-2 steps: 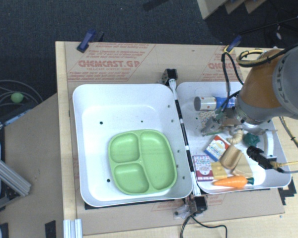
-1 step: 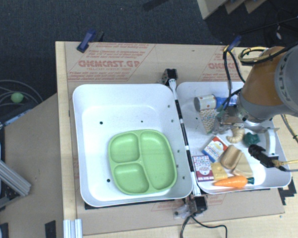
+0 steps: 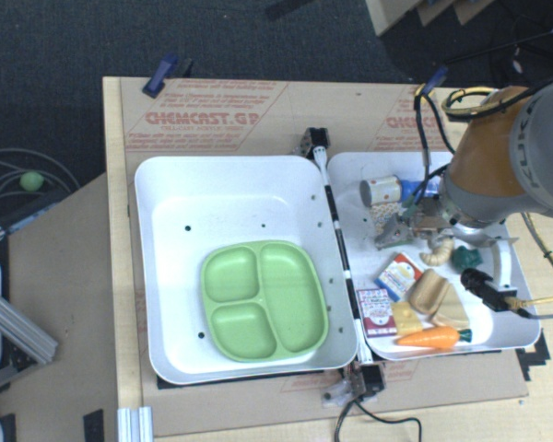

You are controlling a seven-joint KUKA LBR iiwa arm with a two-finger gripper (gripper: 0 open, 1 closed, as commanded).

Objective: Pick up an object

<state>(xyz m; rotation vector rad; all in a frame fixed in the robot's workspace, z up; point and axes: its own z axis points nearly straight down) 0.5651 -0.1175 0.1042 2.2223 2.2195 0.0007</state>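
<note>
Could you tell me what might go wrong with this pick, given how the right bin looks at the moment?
Two risks stand out. The right bin is crowded: the orange carrot, a tan block and small packets lie touching or overlapping, so a grasp may catch two items or slip off. The gripper also sits low among the clutter near the grey can, so closing or lifting could knock neighbours aside instead of securing one.
</note>
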